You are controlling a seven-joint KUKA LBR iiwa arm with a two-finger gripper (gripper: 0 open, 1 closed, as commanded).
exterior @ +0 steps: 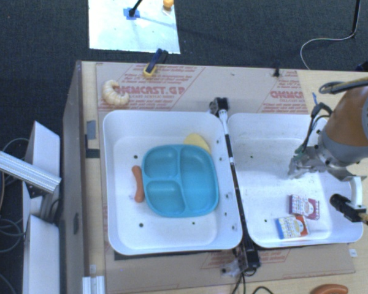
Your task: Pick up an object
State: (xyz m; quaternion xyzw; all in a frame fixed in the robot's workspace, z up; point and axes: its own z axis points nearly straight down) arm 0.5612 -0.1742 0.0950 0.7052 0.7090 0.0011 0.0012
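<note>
Overhead view of a bench bearing two shallow white bins side by side. The left bin contains a blue divided plate near its centre, an orange sausage-shaped piece lying just beside the plate's left edge, and a yellow piece partly hidden behind the plate's upper right corner. The right bin contains two small flat packets near its lower right: a red-and-white packet and, just below and left of it, a blue-and-red packet; the two lie close together, and whether they touch cannot be told. The grey arm, with its orange band, enters from the right and carries the gripper low over the right bin, above and to the left of the packets and apart from them. Whether its fingers are spread or closed cannot be told at this resolution; nothing is visible between them. A pale curled object rests on the bench beyond the left bin.
</note>
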